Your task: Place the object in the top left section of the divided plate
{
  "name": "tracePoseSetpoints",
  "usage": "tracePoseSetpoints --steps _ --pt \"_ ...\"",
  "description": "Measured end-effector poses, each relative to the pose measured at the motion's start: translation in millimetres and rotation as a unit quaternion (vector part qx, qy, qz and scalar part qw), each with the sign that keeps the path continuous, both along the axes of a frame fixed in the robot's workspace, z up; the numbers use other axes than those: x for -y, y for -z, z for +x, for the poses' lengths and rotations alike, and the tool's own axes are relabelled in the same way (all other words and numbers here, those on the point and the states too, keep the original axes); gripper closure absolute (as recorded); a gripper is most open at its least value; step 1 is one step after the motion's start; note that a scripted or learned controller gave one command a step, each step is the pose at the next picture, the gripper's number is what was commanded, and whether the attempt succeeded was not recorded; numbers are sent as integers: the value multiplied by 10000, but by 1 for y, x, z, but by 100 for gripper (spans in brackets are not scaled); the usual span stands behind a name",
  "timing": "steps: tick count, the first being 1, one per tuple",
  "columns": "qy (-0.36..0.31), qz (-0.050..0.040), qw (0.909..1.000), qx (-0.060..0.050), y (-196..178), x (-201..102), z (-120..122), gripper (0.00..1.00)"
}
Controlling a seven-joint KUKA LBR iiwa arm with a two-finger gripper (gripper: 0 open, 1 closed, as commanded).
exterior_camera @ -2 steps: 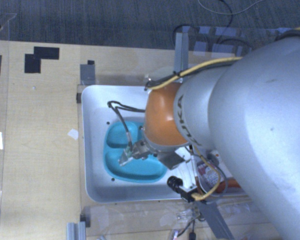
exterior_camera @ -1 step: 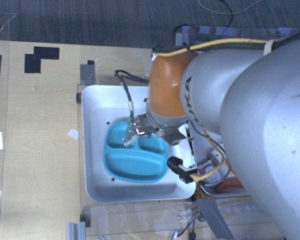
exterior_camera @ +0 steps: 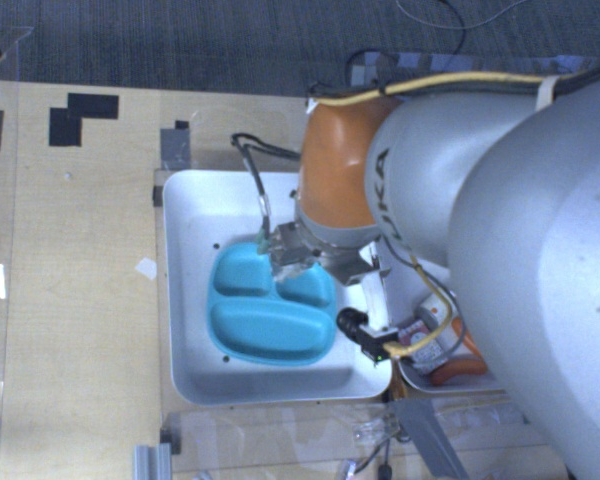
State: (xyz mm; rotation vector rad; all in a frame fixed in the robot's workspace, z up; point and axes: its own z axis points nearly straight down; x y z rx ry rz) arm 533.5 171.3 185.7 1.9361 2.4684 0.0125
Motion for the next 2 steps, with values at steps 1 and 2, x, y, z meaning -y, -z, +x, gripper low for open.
tracePoseSetpoints --steps 1,2 --pt "36 -6 10000 -19 -40 -20 -25 100" --pt "-726 -18 9974 -15 -25 40 48 100"
